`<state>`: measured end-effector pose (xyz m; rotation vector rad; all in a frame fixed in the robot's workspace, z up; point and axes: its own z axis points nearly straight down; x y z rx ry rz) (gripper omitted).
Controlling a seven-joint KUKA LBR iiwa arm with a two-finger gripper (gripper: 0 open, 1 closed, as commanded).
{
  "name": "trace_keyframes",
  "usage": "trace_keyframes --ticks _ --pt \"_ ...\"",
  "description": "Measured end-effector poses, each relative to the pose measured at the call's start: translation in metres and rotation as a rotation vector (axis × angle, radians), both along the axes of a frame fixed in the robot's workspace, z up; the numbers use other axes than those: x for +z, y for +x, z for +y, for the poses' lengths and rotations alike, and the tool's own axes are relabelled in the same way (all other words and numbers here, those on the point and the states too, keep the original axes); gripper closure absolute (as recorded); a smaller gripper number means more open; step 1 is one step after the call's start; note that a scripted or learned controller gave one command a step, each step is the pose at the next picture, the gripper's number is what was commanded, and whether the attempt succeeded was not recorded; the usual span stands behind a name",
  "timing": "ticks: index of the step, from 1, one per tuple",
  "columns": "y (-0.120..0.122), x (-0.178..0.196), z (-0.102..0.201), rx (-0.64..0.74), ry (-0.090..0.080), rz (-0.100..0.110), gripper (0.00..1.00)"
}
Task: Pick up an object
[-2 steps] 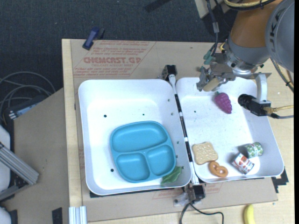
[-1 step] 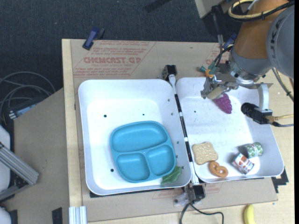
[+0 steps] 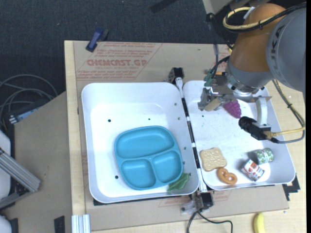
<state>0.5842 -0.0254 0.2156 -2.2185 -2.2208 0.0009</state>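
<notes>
Over the right bin (image 3: 286,171), the gripper (image 3: 210,102) hangs near its upper left corner, just beside a purple grape bunch (image 3: 233,108); whether its fingers are apart or together cannot be told.

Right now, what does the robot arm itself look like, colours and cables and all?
The arm is bulky and rounded, grey, with a glossy orange band above the wrist. A yellow cable loops at its top. Thin wires run down beside the wrist to a small metallic tool.
</notes>
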Motion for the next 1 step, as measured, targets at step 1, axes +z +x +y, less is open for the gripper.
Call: trace_keyframes --ticks 1 --pt "-0.0320 0.0171 0.0379 0.000 0.000 0.000 1.00"
